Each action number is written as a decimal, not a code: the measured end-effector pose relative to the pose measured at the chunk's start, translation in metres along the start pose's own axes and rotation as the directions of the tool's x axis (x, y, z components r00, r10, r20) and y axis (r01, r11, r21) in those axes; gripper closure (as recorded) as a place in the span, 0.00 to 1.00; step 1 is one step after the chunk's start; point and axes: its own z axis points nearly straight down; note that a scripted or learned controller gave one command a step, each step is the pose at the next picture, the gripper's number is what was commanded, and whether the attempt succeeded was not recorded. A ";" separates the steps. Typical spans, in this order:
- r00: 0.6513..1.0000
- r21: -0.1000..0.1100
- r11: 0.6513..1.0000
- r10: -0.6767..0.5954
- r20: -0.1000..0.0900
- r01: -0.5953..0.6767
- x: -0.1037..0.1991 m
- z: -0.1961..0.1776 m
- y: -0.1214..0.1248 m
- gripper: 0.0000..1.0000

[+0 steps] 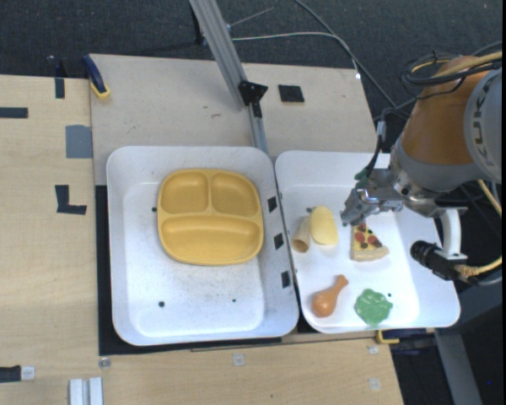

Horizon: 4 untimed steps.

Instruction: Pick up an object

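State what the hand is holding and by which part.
Nothing shows held. The hand hangs over the right bin, just above the pizza slice, which lies on the bin floor.

Divided plate (209, 216) in left bin (122, 251), toy foods in right bin (430, 298)

The wooden bench (34, 226) bears two white bins (122, 251) (apparently touching) side by side.

text: none legible | labels: none | brands: none | numbers: none
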 end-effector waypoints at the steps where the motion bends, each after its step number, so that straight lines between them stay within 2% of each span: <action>1: 1.000 0.004 1.000 0.001 -0.001 -0.001 0.000 -0.024 0.001 1.00; 3: 1.000 0.006 1.000 -0.005 -0.002 0.005 0.095 -0.029 0.020 1.00; 4: 1.000 0.007 1.000 -0.004 -0.001 0.004 0.144 -0.013 0.041 1.00</action>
